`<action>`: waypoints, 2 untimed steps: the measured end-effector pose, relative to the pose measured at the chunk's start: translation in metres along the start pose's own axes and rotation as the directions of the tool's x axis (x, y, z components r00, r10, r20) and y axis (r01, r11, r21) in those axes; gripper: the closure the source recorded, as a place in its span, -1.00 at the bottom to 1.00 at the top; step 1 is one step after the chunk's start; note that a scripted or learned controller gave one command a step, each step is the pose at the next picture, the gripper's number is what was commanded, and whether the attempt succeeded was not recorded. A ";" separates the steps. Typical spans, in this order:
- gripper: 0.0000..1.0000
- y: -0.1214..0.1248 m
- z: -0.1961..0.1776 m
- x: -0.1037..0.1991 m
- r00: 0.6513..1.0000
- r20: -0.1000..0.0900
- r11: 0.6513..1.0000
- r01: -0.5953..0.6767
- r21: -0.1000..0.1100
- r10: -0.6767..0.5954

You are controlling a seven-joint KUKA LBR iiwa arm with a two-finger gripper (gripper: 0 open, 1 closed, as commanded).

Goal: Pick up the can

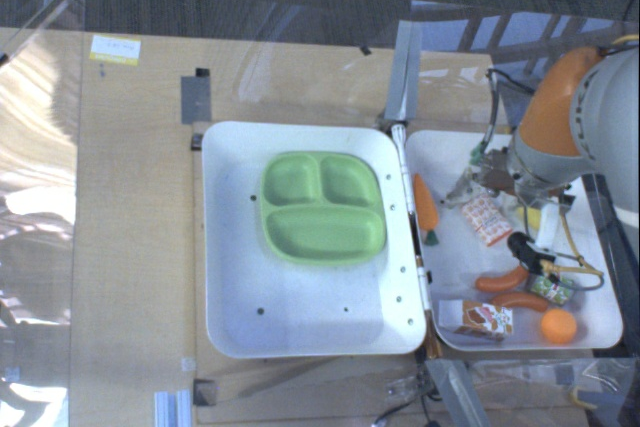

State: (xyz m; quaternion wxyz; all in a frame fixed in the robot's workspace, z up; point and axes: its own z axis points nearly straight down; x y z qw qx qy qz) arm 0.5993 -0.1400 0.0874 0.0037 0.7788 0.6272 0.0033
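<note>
In the right bin [600,340], a small dark can with a green label [551,290] lies near the right wall, next to two sausages. My gripper [478,183] hangs over the upper middle of that bin, below the grey wrist and orange band [553,111]. It is just above a red-and-white patterned packet [488,219], well up and left of the can. Nothing can be seen held in it.
An orange carrot [427,206] lies along the right bin's left wall. Two sausages [502,282], an orange ball [560,326] and a brown carton [487,318] crowd its near end. The left bin [230,315] holds a green divided plate [322,208].
</note>
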 end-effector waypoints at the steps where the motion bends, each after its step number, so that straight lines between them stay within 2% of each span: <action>1: 1.00 0.002 -0.012 0.001 1.000 0.002 1.000 0.006 -0.006 -0.006; 2: 1.00 0.058 -0.168 0.076 0.969 0.001 0.969 -0.247 0.000 0.247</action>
